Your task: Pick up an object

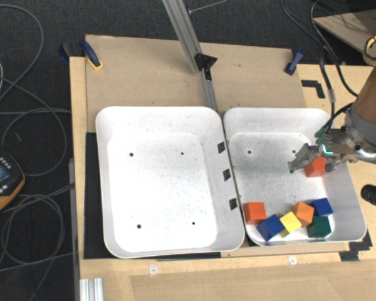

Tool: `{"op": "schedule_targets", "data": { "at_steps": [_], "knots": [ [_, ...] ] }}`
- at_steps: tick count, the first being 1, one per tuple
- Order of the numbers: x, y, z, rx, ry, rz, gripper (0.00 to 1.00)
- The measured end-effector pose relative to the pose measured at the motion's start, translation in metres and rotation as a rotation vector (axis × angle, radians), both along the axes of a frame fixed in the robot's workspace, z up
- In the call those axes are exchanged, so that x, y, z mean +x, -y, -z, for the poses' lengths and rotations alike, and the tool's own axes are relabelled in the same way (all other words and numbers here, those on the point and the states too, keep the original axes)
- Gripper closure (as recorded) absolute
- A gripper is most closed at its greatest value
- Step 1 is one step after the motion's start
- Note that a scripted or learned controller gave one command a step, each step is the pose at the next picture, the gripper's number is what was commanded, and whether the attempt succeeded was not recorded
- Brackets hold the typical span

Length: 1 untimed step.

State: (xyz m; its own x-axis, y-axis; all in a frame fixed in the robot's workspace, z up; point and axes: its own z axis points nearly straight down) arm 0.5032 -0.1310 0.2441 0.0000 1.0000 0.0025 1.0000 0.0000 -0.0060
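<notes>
The tool (pixel 308 158) is hanging low over the right bin (pixel 263 125), reaching in from the right on the grey arm (pixel 371 115). One grey finger (pixel 299 158) is slanting down and to the left, and a red-orange block (pixel 315 167) is sitting right against it on its right side, directly under the tool's body. Whether the tool is clamped on that block or merely poised over it, I cannot tell: the second finger is hidden behind the wrist, so the spread of the tool is not readable either.

Below the tool, toward the near edge of the same bin, a cluster of blocks is lying close together. An orange block (pixel 255 212) is resting down and to the left of the tool, apart from the red-orange one. Just beside it a blue block (pixel 271 226) is touching a yellow block (pixel 290 221). Straight below the tool another orange block (pixel 305 212) is leaning between the yellow one and a second blue block (pixel 323 206), with a dark green block (pixel 319 228) pressing against the bin's near wall.

Well to the left of the tool, the left bin (pixel 113 121) is sitting alongside the right one on the worktop (pixel 144 55), their walls touching. A metal rail (pixel 183 25) is running up and away from where the bins meet.
</notes>
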Motion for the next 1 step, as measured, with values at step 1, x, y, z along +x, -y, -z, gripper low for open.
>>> {"op": "schedule_targets", "data": {
  "at_steps": [1],
  "knots": [
    [0.0005, 0.0000, -0.0018, -0.001, 0.005, 0.000, 0.00]
  ]
}}
